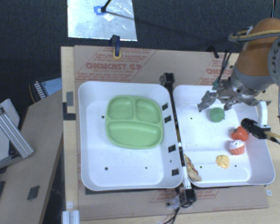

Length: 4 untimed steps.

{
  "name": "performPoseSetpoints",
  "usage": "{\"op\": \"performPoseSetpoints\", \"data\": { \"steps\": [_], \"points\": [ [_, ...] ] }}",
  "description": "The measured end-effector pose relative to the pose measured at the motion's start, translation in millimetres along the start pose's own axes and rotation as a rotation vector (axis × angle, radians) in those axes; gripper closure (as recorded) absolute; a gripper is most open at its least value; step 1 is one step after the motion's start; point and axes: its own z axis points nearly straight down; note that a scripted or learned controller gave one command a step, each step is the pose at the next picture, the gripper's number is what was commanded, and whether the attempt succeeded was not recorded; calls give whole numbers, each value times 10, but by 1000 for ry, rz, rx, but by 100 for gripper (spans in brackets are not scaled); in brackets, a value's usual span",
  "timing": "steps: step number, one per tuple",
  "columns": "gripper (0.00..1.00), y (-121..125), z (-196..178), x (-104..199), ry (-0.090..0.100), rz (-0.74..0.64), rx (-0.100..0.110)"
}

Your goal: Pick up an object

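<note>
My gripper (217, 102) hangs over the back of the right bin (200, 139), its two grey fingers spread open. A green ball (217, 115) lies just below the fingertips, on the bin floor and not between them. Further to the front right lie an orange-red toy (240, 134), a small cupcake toy (236, 147) and a yellow lump (222, 161). A tan banana-like piece (192, 170) rests at the bin's front left edge.
The left bin (93, 139) holds a green divided plate (133, 121). A black divider strip (173, 125) runs between the bins. The arm (259, 59) comes in from the right above the bin's back corner, with a white bracket and black cable (259, 125) beside the toys.
</note>
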Motion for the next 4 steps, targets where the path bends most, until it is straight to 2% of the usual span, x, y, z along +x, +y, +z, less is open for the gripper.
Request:
{"op": "performPoseSetpoints", "data": {
  "steps": [1,3,4],
  "points": [
    [0,26,-76,2,-1,-2,-12],
    [0,-89,928,-94,-1,0,-11],
    [0,-81,1149,-91,-2,-1,-12]
  ]
}}
